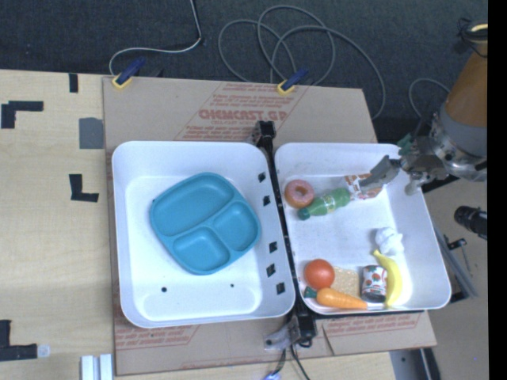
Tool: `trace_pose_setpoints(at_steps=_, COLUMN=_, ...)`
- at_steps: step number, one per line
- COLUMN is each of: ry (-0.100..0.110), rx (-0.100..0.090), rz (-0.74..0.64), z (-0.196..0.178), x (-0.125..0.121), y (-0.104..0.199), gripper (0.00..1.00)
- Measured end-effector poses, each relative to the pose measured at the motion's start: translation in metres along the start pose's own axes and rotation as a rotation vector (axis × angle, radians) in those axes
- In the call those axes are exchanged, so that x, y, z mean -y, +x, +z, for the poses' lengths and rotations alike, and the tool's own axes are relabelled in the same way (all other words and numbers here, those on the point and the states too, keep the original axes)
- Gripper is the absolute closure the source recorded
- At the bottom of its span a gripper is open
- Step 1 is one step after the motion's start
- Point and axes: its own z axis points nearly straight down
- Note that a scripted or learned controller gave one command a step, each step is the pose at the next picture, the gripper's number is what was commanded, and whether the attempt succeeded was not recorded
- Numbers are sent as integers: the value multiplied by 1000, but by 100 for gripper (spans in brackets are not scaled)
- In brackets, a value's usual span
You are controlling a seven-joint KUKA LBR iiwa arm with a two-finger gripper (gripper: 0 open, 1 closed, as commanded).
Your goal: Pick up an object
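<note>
1. Fingers of the gripper sit splayed over the right bin's upper right corner — released, nothing between them; one prong points toward the small red-white packet, just beside it.
2. Arm reaches in from the right, so near-edge items are the easiest targets — prob. why it's angled low twd that corner.
3. Candidates, all in the right bin: green bottle touching the donut; tomato, carrot, can, banana clustered at the lower end.
4. Left bin holds a blue divided tray — flat, hard to pinch.
5. Nothing lifted yet; packet looks the likeliest pick.
</note>
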Motion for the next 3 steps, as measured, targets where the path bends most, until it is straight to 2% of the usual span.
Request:
trace_pose_setpoints(at_steps=1, ry=-3, rx=1, rz=-1, z=191, x=-74, y=-11, gripper=0)
trace_pose_setpoints(at_steps=2, ry=-6, rx=3, rz=1, z=193, x=-6, y=-41, gripper=0)
trace_pose_setpoints(at_steps=3, ry=-9, rx=7, rz=2, z=183, x=-7, y=-42, gripper=100)
